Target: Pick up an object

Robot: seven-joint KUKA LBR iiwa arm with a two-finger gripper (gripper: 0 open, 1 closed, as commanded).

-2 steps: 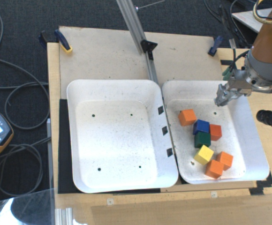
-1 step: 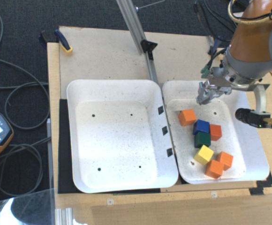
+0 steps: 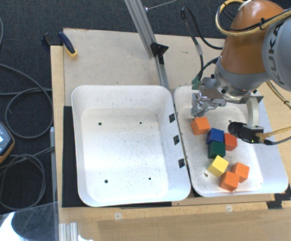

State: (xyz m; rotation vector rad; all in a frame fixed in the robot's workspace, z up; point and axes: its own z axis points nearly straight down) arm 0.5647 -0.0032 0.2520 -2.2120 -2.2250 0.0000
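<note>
My gripper hangs over the upper left part of the right bin. An orange block lies directly below its tip, touching or nearly touching it; I cannot make out whether the block is gripped. Close to the lower right of that block sit a blue block, a green block and a red-orange block. Further toward the front are a yellow block and two orange blocks.
The left bin stands beside the right one, their rims meeting in the middle. A slanted metal pole crosses the back of the bench. A black cable connector hangs over the right bin beside the blocks.
</note>
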